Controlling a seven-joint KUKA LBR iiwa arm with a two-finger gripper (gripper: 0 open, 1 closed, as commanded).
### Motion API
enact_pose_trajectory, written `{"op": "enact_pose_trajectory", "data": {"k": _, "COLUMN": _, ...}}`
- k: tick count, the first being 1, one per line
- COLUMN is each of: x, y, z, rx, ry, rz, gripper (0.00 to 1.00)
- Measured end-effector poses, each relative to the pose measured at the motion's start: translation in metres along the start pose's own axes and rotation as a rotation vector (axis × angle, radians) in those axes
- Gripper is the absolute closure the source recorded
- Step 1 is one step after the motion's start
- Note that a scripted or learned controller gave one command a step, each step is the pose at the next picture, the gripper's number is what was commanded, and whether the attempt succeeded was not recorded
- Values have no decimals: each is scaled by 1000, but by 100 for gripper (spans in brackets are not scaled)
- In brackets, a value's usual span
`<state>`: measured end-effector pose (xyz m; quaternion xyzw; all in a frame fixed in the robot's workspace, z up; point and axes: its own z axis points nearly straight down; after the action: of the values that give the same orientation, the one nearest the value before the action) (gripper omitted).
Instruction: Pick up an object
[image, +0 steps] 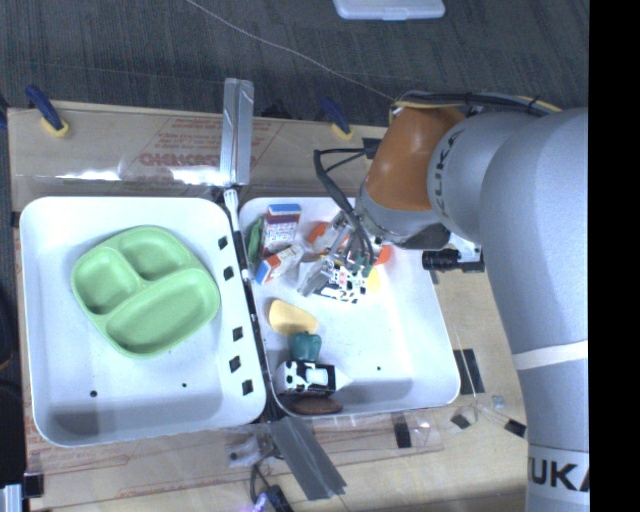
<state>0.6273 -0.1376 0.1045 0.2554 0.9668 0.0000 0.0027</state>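
Note:
My gripper (338, 268) reaches down into the right bin (420, 340), in its upper middle, over a cluster of small items. Right under the fingertips lies a white item with coloured dots (348, 287). Beside it sit an orange piece (318, 232), a red and white packet (280, 234) and a blue-topped box (284, 211). A yellow wedge (291, 318), a teal object (306, 347), a black and white cow toy (308, 376) and a brown item (316, 406) lie toward the bin's front left.
The left bin (60, 400) holds a green divided plate (146, 288). A metal divider (238, 130) with black clips runs between the bins. The arm's grey body covers the bench's right side.

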Motion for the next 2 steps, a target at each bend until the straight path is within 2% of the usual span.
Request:
{"op": "enact_pose_trajectory", "data": {"k": 1, "x": 67, "y": -17, "z": 7, "rx": -5, "ry": -11, "rz": -163, "gripper": 0}}
{"op": "enact_pose_trajectory", "data": {"k": 2, "x": 7, "y": 11, "z": 12, "rx": 1, "ry": 3, "rz": -18, "gripper": 0}}
